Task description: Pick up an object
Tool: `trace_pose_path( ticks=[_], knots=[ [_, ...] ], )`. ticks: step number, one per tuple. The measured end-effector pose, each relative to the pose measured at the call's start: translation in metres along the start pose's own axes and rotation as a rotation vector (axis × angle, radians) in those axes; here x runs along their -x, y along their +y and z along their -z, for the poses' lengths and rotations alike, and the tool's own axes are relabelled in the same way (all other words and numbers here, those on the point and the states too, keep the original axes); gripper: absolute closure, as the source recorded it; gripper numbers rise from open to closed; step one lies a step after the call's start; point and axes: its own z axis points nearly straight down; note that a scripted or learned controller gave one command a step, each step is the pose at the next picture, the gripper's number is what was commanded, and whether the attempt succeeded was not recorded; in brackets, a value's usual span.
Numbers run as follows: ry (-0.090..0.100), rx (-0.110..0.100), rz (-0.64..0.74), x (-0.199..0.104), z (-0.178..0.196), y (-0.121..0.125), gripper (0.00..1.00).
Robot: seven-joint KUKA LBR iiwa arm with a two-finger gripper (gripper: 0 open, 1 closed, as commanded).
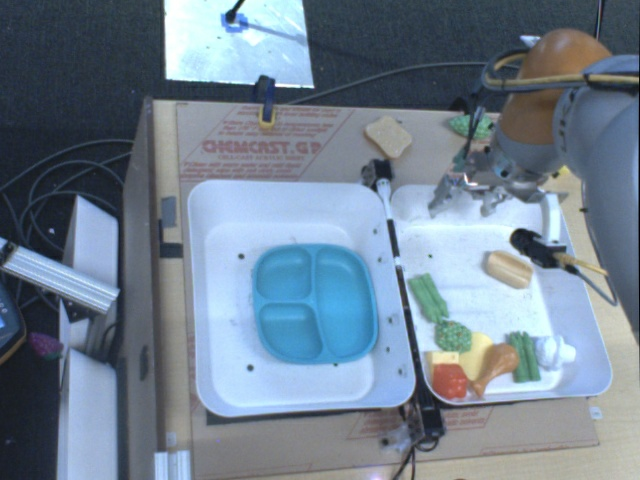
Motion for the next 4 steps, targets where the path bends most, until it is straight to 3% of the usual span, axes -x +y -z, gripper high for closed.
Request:
trace_pose_path(
  ticks=[1, 2, 3, 4],
  knots=[
    [0.0, 0.001, 0.0, -0.02, -0.032, 0.0, 0.0],
    [0.001, 0.005, 0.001, -0.103, 0.042, 0.002, 0.0],
    [0.0, 0.002, 0.0, -0.12, 0.041, 0.001, 0.0],
    [-0.002, 0.002, -0.004, -0.073, 0.041, 0.001, 0.0]
  ],
)
